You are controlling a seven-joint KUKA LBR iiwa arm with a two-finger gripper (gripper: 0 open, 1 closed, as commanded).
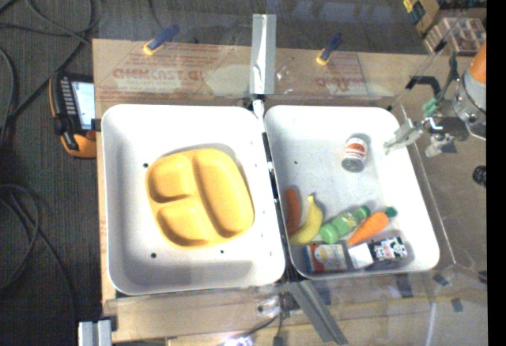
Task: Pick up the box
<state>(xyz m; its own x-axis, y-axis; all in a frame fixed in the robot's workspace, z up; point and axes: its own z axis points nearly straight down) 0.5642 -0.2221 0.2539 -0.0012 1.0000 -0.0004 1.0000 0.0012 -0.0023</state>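
Two small boxes lie along the front wall of the right bin (411,178): a red, white and blue box (326,257) and, just right of it, a white box with dark print (381,251). My gripper (417,142) hangs over the right bin's far right rim, well behind the boxes and to their right. Its fingers are spread, open, and nothing is between them.
The right bin also holds a small can (356,152), a banana (310,220), a brown sausage-like piece (292,208), a green bottle (345,224) and a carrot (369,227), crowded just behind the boxes. A yellow divided tray (202,196) lies in the left bin (118,178).
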